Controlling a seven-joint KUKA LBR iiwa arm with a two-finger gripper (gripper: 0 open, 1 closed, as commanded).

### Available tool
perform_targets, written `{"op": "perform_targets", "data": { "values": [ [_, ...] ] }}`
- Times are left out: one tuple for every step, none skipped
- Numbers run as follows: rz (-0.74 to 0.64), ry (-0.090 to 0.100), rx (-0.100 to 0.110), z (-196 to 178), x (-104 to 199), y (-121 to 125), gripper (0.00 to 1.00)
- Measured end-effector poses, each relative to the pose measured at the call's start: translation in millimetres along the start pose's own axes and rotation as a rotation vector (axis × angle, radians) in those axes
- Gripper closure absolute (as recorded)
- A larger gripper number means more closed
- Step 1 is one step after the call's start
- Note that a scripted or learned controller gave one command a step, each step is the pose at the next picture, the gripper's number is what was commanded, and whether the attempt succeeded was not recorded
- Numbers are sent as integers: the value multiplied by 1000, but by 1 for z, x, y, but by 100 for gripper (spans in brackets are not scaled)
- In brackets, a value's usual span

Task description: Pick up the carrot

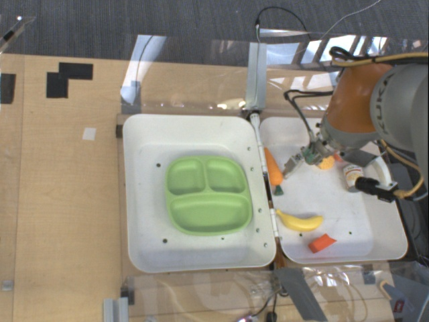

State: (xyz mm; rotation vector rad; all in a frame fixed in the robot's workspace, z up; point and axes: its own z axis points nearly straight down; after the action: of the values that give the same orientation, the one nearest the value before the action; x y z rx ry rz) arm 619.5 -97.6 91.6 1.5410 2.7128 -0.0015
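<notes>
Camera view: carrot [272, 168] against right bin's [375, 247] left wall, tool [299, 159] just beside, empty, narrowly open. Best approached along carrot's length, clear of wall.

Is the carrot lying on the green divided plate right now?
No, the carrot lies in the right bin against its left wall, while the green plate sits in the left bin.

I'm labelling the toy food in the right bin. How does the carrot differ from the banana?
The orange carrot is straight and tapered; the yellow banana is curved. The carrot lies along the bin's left wall, lengthwise toward the far side; the banana lies crosswise, nearer the front. The carrot lies nearer the gripper than the banana. Both rest in the right white bin.
</notes>
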Motion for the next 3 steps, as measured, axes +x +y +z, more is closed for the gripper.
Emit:
{"op": "perform_targets", "data": {
  "values": [
    [-476,2,-9,0,11,-20,0],
    [-347,-12,-11,-4,37,-56,0],
    [-142,18,6,-40,-36,-36,0]
  ]
}}
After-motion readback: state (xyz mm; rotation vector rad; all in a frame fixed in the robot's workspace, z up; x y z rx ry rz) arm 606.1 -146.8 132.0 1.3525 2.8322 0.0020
